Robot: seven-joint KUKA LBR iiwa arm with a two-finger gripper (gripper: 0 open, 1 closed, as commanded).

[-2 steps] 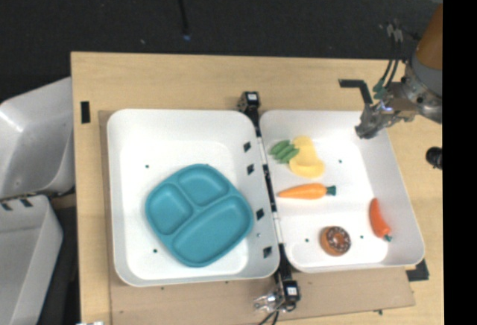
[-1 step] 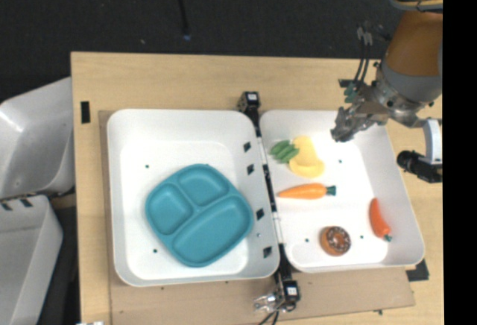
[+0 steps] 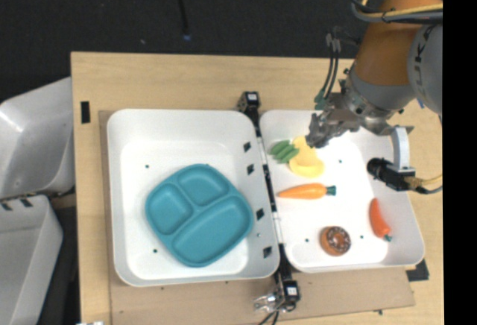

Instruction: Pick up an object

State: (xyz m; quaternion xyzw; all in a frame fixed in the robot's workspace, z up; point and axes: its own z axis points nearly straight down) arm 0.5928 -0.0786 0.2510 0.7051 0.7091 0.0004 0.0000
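In the camera view the gripper (image 3: 319,136) hangs low over the right bin (image 3: 358,260), right above the yellow toy (image 3: 307,163) beside a green piece (image 3: 282,150) — probably the chosen target, since the arm is lined up on it. Whether it has closed on anything I cannot tell. The carrot (image 3: 302,191), the donut (image 3: 335,239) and the red pepper (image 3: 380,219) lie apart in the same bin — the blue tray (image 3: 197,214) rests in the left bin (image 3: 127,167).

Even overhead light, bright on the white bins (image 3: 127,167); shadows faint, surround dark; the picture is soft and slightly grainy.

Grey arm (image 3: 387,85), orange band (image 3: 395,33), black cables (image 3: 332,70)
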